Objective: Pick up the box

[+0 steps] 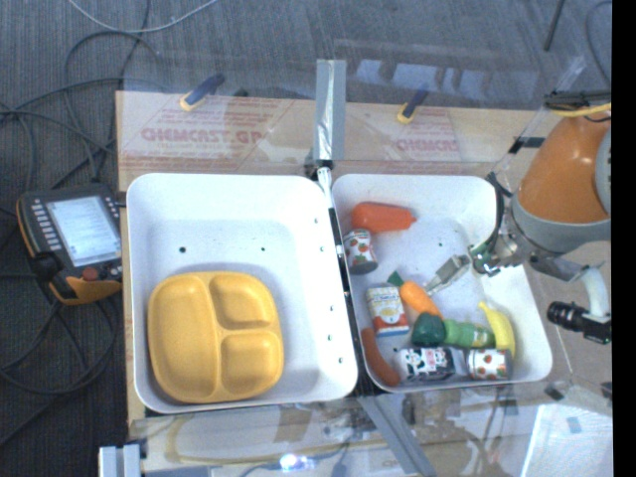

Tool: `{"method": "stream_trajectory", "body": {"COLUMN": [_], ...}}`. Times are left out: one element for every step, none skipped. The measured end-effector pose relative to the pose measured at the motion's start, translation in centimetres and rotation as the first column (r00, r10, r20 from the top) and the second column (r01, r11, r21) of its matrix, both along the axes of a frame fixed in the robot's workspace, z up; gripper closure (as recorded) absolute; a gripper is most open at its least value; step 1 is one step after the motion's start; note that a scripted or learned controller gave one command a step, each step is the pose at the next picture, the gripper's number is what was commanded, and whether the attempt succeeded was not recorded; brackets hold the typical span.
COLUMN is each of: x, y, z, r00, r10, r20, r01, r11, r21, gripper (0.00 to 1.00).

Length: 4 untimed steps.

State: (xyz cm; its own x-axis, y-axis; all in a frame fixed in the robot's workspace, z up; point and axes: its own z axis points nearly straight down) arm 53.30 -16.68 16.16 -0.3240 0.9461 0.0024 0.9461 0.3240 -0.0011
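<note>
The box [386, 307], a small white carton with a red and orange label, lies in the right bin [467, 192] near its left wall. My gripper [448, 271] hangs low over the middle of that bin, up and to the right of the box and apart from it. Its tip points down-left toward a small orange carrot [417, 296] that lies just right of the box. The grey arm with its orange band [561, 177] reaches in from the right.
The right bin also holds a large carrot [383, 217], a can [360, 250], a green piece [429, 328], a banana [498, 326], a black-and-white carton [428, 363], another can [488, 364] and a red sausage [379, 358]. A yellow divided plate [214, 336] lies in the left bin [229, 217].
</note>
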Motion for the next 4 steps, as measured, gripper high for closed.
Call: {"method": "stream_trajectory", "body": {"x": [5.8,10.9,13.3,13.2], "y": [3.9,4.5,5.9,5.8], "z": [-7.1,-7.2,-7.3,-6.5], "r00": [0.988,0.99,0.995,0.995], "r10": [0.156,0.143,0.102,0.103], "r20": [0.013,0.014,-0.01,-0.016], "r01": [-0.156,-0.142,-0.103,-0.103], "r11": [0.988,0.99,0.995,0.995], "r21": [-0.009,-0.007,-0.01,-0.014], "gripper": [0.0,0.0,0.0,1.0]}}
